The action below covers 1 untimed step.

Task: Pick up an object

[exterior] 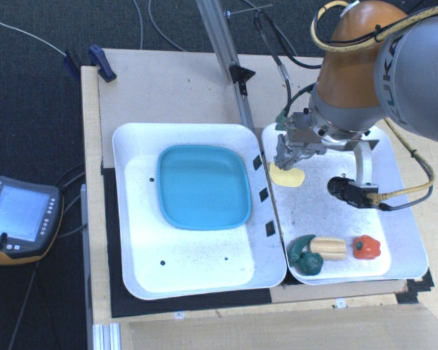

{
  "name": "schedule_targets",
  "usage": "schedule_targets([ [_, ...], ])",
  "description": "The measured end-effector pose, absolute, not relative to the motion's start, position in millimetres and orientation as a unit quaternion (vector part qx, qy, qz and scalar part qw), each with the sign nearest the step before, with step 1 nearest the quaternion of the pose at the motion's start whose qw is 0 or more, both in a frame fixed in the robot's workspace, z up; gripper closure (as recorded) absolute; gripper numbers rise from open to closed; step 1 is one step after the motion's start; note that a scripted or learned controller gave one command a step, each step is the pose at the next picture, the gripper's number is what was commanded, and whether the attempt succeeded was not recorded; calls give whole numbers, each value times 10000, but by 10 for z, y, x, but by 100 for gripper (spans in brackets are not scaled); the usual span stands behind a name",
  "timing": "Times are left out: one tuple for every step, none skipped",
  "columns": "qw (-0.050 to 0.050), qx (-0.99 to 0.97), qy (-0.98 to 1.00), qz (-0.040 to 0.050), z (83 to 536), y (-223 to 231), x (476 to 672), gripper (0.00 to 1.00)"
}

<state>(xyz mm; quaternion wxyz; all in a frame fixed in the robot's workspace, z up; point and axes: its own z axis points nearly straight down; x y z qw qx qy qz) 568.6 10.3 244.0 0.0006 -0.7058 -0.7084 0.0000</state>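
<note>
The two-finger gripper (287, 159) hung low over the pale yellow, flat, rounded toy piece (287, 176) near the right white bin's (407, 221) upper left corner. How far its fingers stood apart could not be told, nor whether they held anything. The piece looked light, stiff and smooth, best pinched across its thin edges.

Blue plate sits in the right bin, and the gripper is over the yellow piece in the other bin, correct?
Not quite. The camera view shows the blue plate in the left bin. The gripper is over the yellow piece in the right bin, as you meant.
</note>
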Motion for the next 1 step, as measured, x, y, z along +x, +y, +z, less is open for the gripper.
schedule_targets([
  [3,-7053,-7089,-6,2492,631,5797,100],
])
